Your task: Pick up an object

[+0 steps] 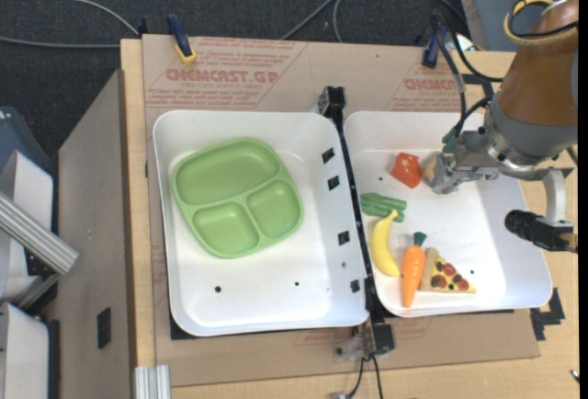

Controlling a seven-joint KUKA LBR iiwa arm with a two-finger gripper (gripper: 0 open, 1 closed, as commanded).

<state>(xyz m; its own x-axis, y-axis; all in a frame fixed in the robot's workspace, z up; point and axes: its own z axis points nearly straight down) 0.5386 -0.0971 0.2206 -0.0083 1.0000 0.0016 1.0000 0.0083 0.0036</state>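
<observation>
Your tool [439, 178] hangs low just right of the red block [406, 168]; you cannot tell its state. The banana [383, 245], carrot [412, 273] and pizza [448, 275] lie below the block. Descend off-centre and you could nudge the block away.

Green tray [237, 197] in left bin [165, 232], tool [445, 175] beside red toy [406, 169] in right bin [501, 241], banana [382, 245], carrot [412, 270], pizza [448, 276]
</observation>
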